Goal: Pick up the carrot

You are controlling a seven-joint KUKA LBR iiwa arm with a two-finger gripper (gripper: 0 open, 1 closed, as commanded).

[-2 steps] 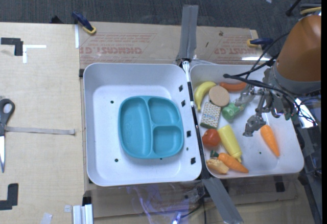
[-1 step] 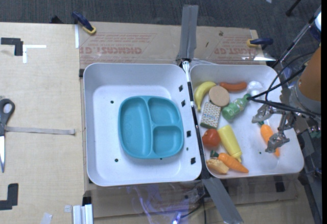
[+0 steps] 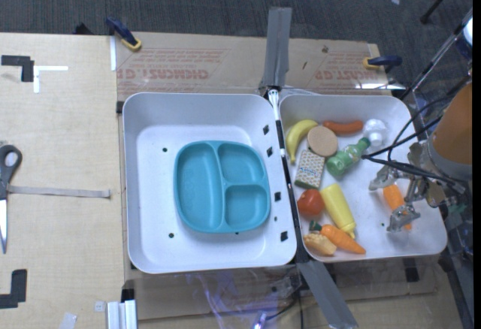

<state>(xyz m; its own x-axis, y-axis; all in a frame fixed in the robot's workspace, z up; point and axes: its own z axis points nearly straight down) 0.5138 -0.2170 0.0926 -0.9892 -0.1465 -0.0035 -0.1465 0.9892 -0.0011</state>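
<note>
In the right bin (image 3: 443, 241), end effector (image 3: 397, 207) fingers spread around an orange piece (image 3: 392, 195)

Two white bins viewed from above

A teal divided plate (image 3: 222, 186) is seen in the left bin (image 3: 143, 192); the carrot (image 3: 343, 238) is seen beside a tomato (image 3: 310, 203) in the right bin (image 3: 432, 245).

Arm (image 3: 457, 132): cut by right edge. Orange item (image 3: 394, 196) at pincer (image 3: 400, 209): identity and grip unclear.
</note>
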